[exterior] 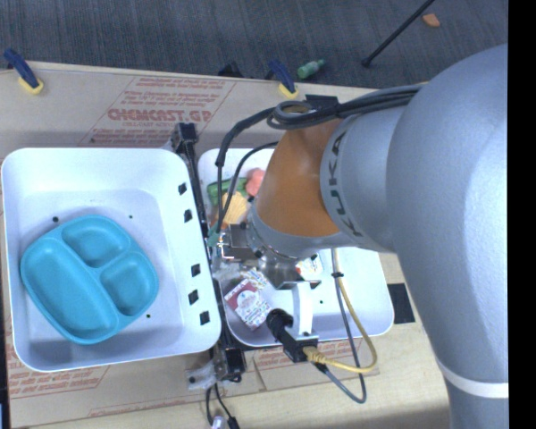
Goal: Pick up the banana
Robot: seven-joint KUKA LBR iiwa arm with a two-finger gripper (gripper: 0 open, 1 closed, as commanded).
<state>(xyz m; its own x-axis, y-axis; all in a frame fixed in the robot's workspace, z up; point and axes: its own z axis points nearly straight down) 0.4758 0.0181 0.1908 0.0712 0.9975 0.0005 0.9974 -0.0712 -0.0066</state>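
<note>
Two shallow white bins are seen side by side on the table (62, 83) from the single overhead camera view. The left bin (36, 177) holds a blue divided tray (87, 278), which lies flat near the bin's lower left and well apart from the arm. The right bin (375, 311) is largely covered by the grey arm (429, 177) with its orange band, which reaches in from the right and is lowered over the bin's contents, presumably so that a grasp can be tried from above.

A yellow shape taken to be the banana (236, 209) is seen in the upper left part of the right bin, just beside the dividing wall and partly hidden under the orange band. Green and pink items (250, 182) lie touching or just beside it; what they are cannot be told. A small red-and-white packet (248, 299) lies lower in the same bin, near the wrist hardware.

The gripper (237, 248) is judged to sit below the orange band, close to the banana, but how it stands cannot be told, and nothing is seen held by it. The banana is judged not yet lifted, since it appears to rest among the other items.
</note>
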